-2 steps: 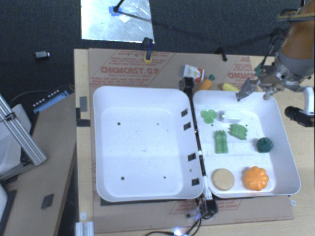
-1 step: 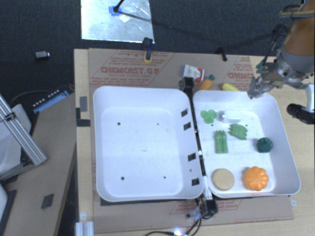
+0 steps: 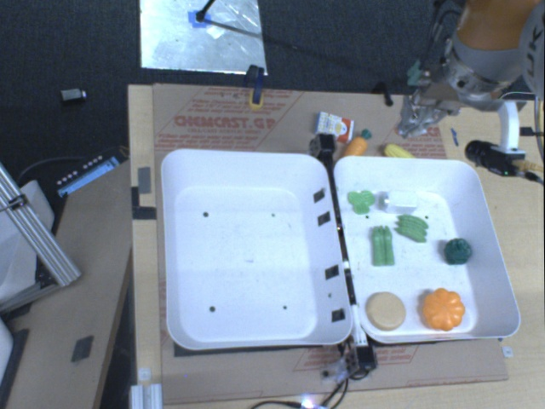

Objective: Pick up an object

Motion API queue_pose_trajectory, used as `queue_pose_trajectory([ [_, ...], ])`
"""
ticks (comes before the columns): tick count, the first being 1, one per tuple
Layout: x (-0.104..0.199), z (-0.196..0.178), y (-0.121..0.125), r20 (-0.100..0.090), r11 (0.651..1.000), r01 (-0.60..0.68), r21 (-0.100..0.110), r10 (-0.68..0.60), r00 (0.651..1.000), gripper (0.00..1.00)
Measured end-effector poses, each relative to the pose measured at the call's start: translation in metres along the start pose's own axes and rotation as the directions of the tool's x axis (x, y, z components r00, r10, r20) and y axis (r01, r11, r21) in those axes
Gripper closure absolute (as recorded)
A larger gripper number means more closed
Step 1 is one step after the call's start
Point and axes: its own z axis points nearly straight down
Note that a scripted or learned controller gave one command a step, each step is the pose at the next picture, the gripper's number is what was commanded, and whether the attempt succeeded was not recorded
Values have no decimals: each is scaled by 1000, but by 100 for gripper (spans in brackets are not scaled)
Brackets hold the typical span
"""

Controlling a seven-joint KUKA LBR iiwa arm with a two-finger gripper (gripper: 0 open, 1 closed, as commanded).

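Arm enters at upper right of frame, orange band cut off by the top edge. Gripper (image 3: 419,124) hangs above the cardboard just beyond the right bin's (image 3: 490,220) far rim — nothing seen between its fingers; whether they are spread or closed, cannot tell, the metal blurs together.

Right bin holds 6 items: pale green clump (image 3: 361,200), small white piece (image 3: 397,201), green pod-like piece (image 3: 412,227), green bundle (image 3: 381,245), dark teal ball (image 3: 457,250), tan disc (image 3: 386,310), orange pumpkin (image 3: 443,308). Left bin (image 3: 183,228) sits alongside.
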Motion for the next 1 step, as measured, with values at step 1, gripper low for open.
queue_pose_trajectory([
  [1, 11, -86, 12, 3, 1000, -6, -2, 6, 1000, 100],
])
